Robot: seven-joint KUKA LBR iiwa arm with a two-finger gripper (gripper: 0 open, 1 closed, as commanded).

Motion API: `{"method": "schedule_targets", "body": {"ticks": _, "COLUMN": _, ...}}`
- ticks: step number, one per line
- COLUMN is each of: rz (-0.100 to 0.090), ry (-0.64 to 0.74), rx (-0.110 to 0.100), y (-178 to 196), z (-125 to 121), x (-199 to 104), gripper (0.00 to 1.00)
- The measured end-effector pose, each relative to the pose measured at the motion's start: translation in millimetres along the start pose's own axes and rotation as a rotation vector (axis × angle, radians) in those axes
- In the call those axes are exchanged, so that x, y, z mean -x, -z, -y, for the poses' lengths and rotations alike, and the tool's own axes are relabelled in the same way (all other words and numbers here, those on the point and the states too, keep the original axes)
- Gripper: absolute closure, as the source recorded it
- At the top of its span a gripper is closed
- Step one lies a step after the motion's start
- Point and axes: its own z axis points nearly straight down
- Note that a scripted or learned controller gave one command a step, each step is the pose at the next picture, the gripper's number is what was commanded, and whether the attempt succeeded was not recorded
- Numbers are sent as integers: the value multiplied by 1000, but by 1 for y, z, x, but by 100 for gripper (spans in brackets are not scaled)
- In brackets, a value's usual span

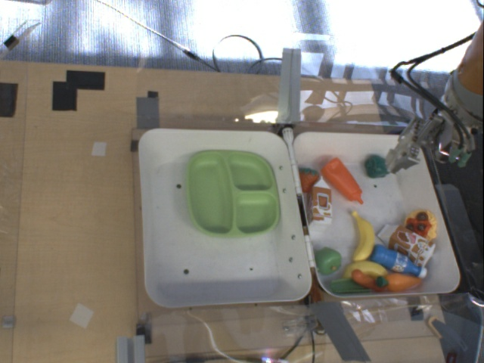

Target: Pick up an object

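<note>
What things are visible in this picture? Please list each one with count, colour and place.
bins: 2, white, side by side on the bench
divided plate: 1, green, left bin
carrot: 1, orange, right bin, upper middle
small carton: 1, white and brown, right bin, near divider
round toy: 1, dark green, right bin, top
bananas: 2, yellow, right bin
apple: 1, green, right bin, lower left
bottle: 1, blue, right bin, lower right
gripper: 1, grey, over right bin's top right

place: robot lab | evidence: wooden bench (68, 225) with tape marks, loose cable (151, 32) at 12 o'clock, two white bins (219, 290), toy food
</note>
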Motion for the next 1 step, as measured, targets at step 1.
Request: {"method": "schedule_targets", "body": {"ticks": 1, "rz": -15, "ry": 9, "rx": -3, "y": -82, "z": 37, "x": -47, "gripper": 100}}
